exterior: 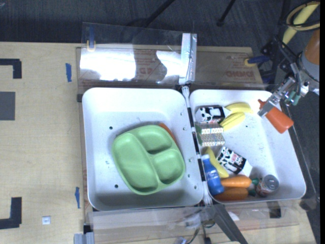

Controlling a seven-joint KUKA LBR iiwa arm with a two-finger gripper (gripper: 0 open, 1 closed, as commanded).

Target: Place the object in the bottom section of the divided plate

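Right bin: jaws' grip unclear, orange block.

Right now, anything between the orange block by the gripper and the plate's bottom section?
Bananas and the bins' adjoining rims lie between the orange block and the green plate; a lifted carry would likely clear both. The plate's bottom section looks bare.

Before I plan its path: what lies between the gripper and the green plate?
In the camera view: bananas, a black-and-white box and the bins' rims lie between gripper and plate.
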